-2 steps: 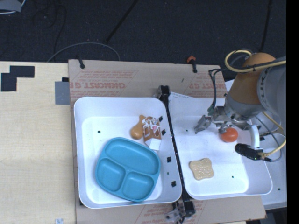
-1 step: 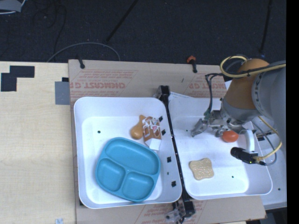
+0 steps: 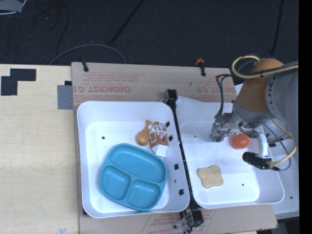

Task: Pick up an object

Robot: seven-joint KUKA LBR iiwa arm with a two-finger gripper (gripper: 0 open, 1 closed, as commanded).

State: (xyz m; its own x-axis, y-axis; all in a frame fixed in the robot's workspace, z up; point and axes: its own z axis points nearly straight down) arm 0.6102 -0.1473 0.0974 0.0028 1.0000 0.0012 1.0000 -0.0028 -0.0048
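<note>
In the right bin (image 3: 273, 191) lie a tan, toast-shaped piece (image 3: 210, 176) near the front and a small red-orange ball (image 3: 240, 141) toward the back right. My gripper (image 3: 220, 132) hangs low over the bin floor just left of the ball, with the arm's orange band above it. The left bin (image 3: 90, 130) holds a blue divided plate (image 3: 133, 176), with a brown and white gingerbread-like toy (image 3: 157, 133) and a small orange piece (image 3: 143, 137) behind it.
A black divider (image 3: 178, 152) runs between the two bins. Cables and a black fitting (image 3: 257, 160) hang from the arm over the right bin's right side. Cardboard lies under the bins, and a pale wooden bench top extends to the left.
</note>
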